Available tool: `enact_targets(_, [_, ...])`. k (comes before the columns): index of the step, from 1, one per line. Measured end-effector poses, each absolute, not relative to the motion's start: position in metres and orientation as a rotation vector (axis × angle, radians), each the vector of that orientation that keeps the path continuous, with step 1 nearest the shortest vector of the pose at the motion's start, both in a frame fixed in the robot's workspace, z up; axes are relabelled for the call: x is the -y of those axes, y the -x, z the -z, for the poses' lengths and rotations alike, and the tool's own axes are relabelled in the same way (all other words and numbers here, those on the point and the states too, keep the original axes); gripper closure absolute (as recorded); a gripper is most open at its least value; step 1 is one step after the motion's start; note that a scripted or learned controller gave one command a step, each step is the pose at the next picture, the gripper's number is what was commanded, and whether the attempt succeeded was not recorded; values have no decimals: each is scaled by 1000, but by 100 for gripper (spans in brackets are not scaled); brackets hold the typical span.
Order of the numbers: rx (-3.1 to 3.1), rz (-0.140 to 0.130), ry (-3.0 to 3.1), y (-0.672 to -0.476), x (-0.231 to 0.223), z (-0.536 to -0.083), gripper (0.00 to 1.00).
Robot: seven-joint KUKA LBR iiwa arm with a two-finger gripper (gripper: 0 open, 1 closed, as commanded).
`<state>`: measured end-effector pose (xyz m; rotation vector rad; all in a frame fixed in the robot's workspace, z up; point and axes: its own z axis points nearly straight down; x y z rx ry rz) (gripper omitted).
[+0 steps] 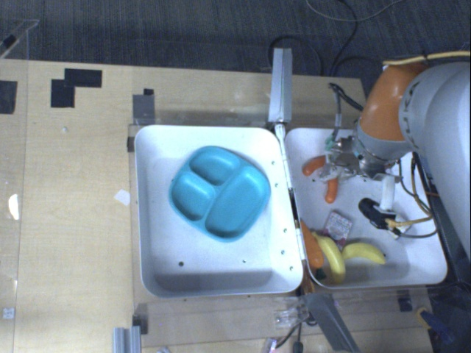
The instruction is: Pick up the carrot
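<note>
The gripper (pixel 336 169) hides how wide its jaws stand. The carrot (pixel 331 190) lies just under them, an orange-red piece (pixel 314 166) beside. Closing off-centre could pinch only the carrot's tip and drop it, or catch that piece instead.

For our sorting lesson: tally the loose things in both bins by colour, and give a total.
Blue: 1 (divided plate)
Orange: 3 (upper piece, slim piece, edge piece)
Yellow: 2 (left banana, right banana)
Pinkish grey: 1 (packet)
Total: 7
</note>
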<state>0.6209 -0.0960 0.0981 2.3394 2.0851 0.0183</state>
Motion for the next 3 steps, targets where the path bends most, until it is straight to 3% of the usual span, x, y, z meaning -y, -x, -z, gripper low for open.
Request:
enact_targets(1, [-1950, -5, -2459, -666, 91, -157, 100])
enact_targets(2, [-1799, -1, -2575, -651, 90, -109, 100])
enact_targets(3, [-2027, -4, -2399, -612, 8, -184, 100])
